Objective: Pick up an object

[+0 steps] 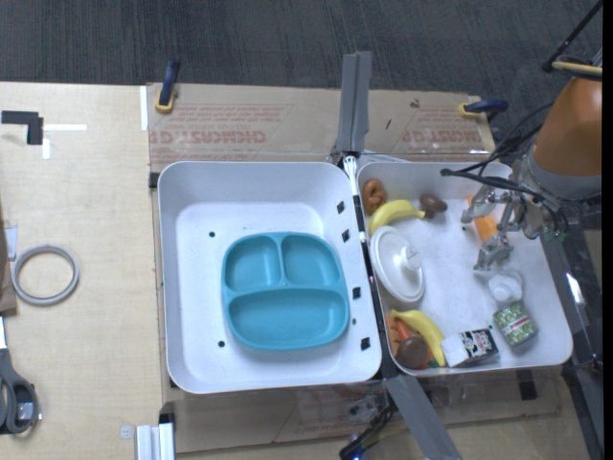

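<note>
My gripper [495, 241] hangs over the right part of the right bin [546, 357], reaching in from the right edge. A small orange object [486, 227] shows right beside it, partly hidden by the metal; I cannot tell whether it is held. Just below the gripper lies a small white cup [505, 286]. Further toward the front are a green-labelled can [515, 325] and a black and white box [476, 345].
The right bin also holds a white round lid [397, 262], two bananas [395, 214] [422, 329], a brown pretzel-like piece [374, 195], a dark brown lump [433, 204] and a brown ball [414, 354]. A blue divided plate [284, 290] lies in the left bin [182, 257].
</note>
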### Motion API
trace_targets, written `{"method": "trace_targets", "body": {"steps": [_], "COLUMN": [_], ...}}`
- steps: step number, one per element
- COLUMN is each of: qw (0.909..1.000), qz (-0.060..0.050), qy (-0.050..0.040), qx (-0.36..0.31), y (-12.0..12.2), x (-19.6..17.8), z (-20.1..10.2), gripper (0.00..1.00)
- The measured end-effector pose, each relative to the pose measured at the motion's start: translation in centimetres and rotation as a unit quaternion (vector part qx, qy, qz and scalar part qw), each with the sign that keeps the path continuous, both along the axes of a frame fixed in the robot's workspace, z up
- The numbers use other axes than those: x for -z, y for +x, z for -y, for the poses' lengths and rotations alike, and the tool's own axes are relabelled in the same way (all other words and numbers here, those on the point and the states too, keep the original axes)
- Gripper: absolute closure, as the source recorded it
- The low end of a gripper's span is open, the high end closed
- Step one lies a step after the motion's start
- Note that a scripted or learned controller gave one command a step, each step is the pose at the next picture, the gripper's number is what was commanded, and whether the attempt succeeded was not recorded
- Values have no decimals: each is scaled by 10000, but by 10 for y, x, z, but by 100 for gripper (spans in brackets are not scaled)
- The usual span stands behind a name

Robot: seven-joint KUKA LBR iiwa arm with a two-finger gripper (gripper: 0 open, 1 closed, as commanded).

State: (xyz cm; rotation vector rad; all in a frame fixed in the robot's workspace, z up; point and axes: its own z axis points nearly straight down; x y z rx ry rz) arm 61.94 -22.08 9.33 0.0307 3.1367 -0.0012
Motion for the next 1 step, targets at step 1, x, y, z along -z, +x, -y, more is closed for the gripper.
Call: {"method": "trace_targets", "body": {"steps": [1], "qw": [9999], "qz": [9], "qy": [-7], "qx": [-107], "y": [15], "x": [0], "z": [1], "gripper": [0]}}
